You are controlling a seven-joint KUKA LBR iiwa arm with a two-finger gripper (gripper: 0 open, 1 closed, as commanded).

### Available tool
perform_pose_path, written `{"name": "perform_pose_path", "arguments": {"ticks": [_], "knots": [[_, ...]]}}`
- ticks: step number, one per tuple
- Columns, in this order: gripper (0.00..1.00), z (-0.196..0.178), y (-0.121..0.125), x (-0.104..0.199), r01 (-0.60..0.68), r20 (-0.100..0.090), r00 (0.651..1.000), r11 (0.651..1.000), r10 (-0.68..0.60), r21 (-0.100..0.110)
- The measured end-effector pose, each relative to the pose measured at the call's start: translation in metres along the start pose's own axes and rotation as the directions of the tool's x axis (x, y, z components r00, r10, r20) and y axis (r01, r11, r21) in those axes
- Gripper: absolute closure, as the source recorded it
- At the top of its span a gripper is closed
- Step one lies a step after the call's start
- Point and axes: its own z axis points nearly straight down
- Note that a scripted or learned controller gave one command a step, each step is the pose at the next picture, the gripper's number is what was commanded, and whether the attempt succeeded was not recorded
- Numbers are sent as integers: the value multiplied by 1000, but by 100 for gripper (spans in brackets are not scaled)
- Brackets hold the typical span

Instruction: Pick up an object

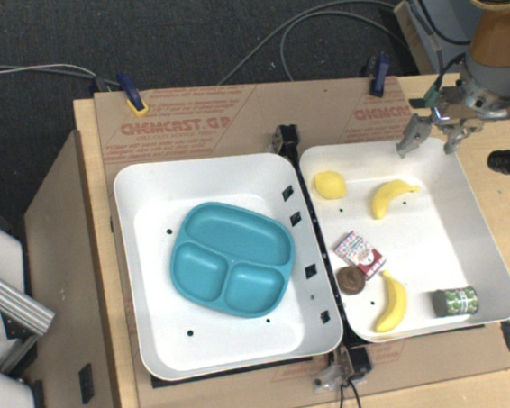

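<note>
Claw (432, 137) hangs over the far right corner of the right bin (474, 221), its two fingers spread apart with nothing between them. It sits at the end of the grey arm (492, 47), just above the bin's back rim, so the step in hand looks like the approach: no object has been chosen by contact yet.

Taking the right bin as the landmark, the nearest candidate is a small banana (391, 197) in its far half, just below and to the left of the claw. A lemon (329, 184) lies near the bin's far left corner. Toward the middle of its left side rest a small patterned packet (358, 251) and, touching it, a brown round thing (350, 280). A larger banana (390, 303) lies at the near edge, and a green can (454, 302) lies on its side in the near right corner.

The small banana is curved, smooth and yellow, lying flat and apart from its neighbours. The next move probably calls for shifting the claw left and down over it, turning the fingers across its narrow width, then descending. Its curve and slick skin could let it slip.

Left of the right bin, the other bin (143, 256) holds a teal divided plate (232, 258).
</note>
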Motion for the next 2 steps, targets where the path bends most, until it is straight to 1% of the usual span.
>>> {"name": "perform_pose_path", "arguments": {"ticks": [1,2], "knots": [[0,58,-9,-1,-1,-2,1000,1000,1,6],[0,111,-10,0,1,-2,1000,1000,-1,6]]}}
